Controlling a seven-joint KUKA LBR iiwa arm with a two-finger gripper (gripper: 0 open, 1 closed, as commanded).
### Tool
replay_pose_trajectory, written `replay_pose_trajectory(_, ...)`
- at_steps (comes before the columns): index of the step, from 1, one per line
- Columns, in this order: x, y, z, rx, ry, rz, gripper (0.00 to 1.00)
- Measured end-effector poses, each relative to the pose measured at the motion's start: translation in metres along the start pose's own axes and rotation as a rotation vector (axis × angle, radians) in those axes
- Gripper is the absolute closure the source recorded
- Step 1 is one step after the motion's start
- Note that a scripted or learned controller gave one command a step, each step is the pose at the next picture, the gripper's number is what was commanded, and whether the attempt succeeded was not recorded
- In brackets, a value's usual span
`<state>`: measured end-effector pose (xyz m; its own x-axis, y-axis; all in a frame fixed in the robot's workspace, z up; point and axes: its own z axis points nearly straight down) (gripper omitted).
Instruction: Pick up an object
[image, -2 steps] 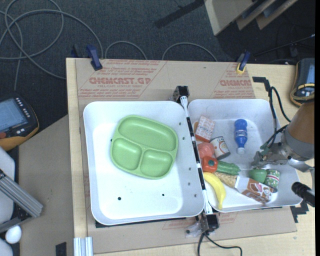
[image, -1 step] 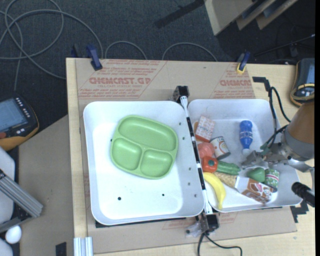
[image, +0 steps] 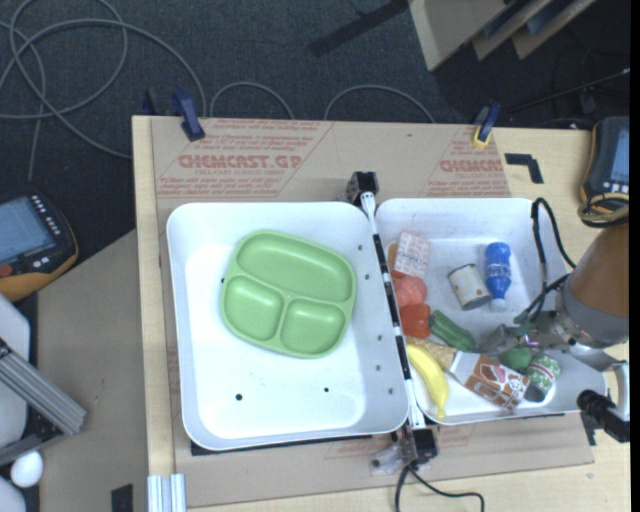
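Tabletop (image: 300, 150) w/ two bins: claw (image: 528, 340) low in right bin (image: 455, 212) by green item (image: 520, 357), reach step; can't tell its state; next, a firm grip & lift.

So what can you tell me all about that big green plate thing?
The green plate is a light green divided tray that looks like smooth plastic, with rounded corners. It has three sunken sections: one long one across the far side and two smaller ones on the near side. Nothing sits in any of them. It lies flat, turned slightly askew, in the upper middle of the left white bin, resting on the bin's floor. Nothing else touches it.
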<state>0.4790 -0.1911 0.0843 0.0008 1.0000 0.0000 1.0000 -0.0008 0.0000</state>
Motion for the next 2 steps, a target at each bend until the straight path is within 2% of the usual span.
replay_pose_trajectory(1, 0.0, 0.001, -0.011, -0.004, -0.001, 0.0, 1.0)
replay_pose_trajectory(2, 0.062, 0.026, -0.004, -0.011, -0.002, -0.002, 1.0)
